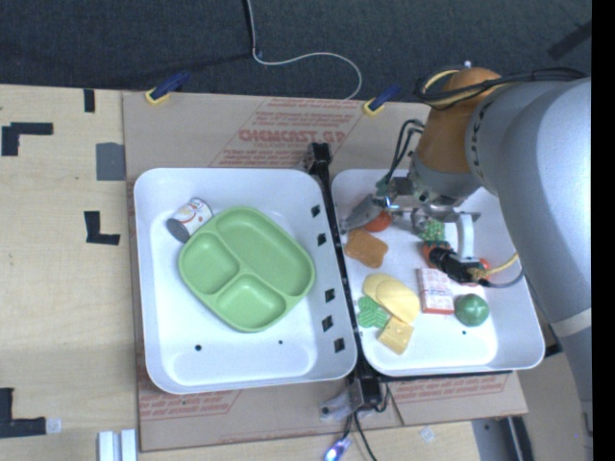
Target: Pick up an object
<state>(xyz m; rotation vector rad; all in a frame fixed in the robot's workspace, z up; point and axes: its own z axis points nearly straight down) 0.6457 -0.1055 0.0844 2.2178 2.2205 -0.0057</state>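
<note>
Reaching in from the right, the grey arm point(538, 161) with its orange band sets its gripper point(370, 214) low over the right-hand bin point(500, 353), close against the divider between the two. Whether the pincer is open or closed cannot be told from here, nor whether it has hold of anything. A small red-orange object point(379, 223) lies right at its tip, with a brown piece point(366, 249) just below. Nearby sit a yellow item point(394, 296), a green ball point(471, 309) and a small card point(434, 291). The left bin point(154, 257) holds a green divided plate point(246, 268) and a small can point(189, 218).
</note>
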